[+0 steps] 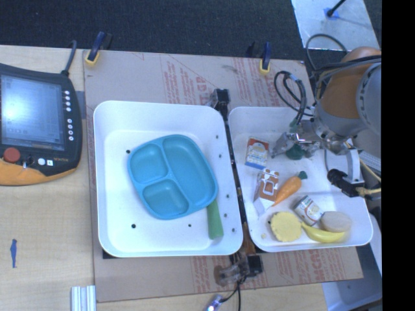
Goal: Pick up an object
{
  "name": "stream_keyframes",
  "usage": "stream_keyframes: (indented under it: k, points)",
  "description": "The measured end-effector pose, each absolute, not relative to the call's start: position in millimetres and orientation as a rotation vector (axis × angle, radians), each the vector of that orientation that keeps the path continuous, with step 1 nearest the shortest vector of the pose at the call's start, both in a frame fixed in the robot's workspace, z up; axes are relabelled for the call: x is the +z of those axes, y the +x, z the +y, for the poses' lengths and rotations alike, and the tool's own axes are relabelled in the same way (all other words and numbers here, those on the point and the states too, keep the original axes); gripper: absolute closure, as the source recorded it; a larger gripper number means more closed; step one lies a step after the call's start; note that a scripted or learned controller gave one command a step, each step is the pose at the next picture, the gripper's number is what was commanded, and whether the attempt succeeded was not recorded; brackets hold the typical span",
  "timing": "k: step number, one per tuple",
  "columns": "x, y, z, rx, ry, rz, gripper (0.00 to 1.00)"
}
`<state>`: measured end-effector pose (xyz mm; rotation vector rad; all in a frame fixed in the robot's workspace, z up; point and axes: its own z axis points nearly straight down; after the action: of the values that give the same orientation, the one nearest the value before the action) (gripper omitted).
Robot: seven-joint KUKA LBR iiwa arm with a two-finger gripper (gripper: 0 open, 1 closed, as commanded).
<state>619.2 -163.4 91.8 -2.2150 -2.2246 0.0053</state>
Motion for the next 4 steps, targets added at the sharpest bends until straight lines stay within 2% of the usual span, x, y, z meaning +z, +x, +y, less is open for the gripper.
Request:
stream_keyframes:
  k: [1,2,3,4]
  points:
    - [91,551.6,-141,0.006,-2.215,-2.224,0.00]
    - [91,516.3,-138,0.005,-2.214,-2.226,0.00]
    - [92,546.5,-102,0.005,-2.213,-2.228,0.00]
    - [91,517.7,-115,0.005,-2.214,-2.226,0.00]
